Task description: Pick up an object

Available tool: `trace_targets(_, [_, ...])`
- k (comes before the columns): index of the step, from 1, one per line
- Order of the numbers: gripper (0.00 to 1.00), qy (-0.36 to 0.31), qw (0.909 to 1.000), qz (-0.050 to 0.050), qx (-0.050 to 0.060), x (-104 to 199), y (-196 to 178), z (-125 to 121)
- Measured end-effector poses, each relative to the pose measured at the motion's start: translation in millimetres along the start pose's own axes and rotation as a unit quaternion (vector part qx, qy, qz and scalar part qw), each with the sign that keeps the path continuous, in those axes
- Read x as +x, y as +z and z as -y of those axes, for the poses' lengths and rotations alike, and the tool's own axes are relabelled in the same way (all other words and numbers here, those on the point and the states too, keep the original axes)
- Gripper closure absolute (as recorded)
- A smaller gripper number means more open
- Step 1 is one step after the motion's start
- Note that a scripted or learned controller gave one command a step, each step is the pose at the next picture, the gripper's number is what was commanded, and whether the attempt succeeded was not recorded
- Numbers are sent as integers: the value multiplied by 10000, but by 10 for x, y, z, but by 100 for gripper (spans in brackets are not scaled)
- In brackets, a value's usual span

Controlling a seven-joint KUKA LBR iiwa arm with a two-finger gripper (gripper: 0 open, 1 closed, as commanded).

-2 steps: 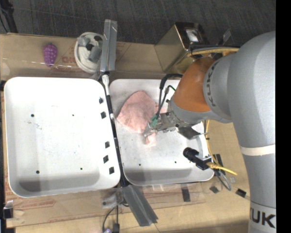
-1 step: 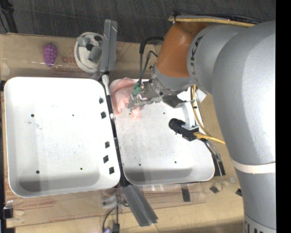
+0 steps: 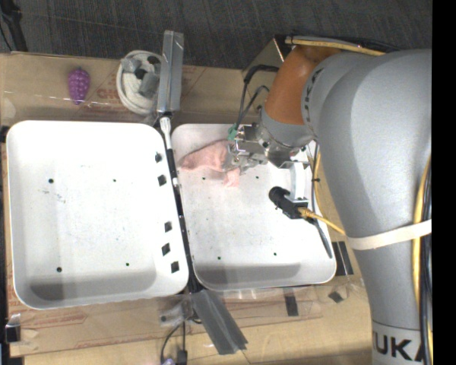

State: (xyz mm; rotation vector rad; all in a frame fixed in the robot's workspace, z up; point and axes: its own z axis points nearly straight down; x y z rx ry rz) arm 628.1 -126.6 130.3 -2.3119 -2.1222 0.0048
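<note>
Two bins are set side by side on the table (image 3: 30,74). In the right bin (image 3: 251,268), a soft object (image 3: 205,158) lies at its far edge, with the hand (image 3: 239,154) just right of it.

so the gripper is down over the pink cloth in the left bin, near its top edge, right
Not quite: the camera view shows the gripper over the pink cloth in the right bin, not the left bin. It is near that bin's top edge, as you say.
</note>
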Motion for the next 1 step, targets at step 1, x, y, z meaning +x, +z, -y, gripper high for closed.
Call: trace_targets(1, [100,-445,9990,1,-2,596,-614,-196])
